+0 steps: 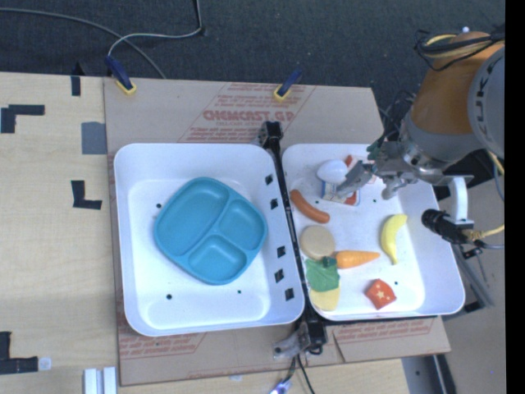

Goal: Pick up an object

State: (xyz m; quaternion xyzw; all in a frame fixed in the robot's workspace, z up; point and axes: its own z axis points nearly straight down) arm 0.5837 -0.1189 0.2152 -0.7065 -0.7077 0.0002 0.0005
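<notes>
Partly hidden: white object under fingers | finger spread unclear | right bin

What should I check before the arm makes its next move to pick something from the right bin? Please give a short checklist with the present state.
1. Gripper is over the right bin: ok.
2. An object lies near it, the white and red item at the bin's far end: ok.
3. Something is held between the jaws: cannot tell.
4. The sausage, banana, carrot and red piece lie apart from the gripper: ok.
5. The blue plate stays in the left bin, out of the way: ok.
</notes>
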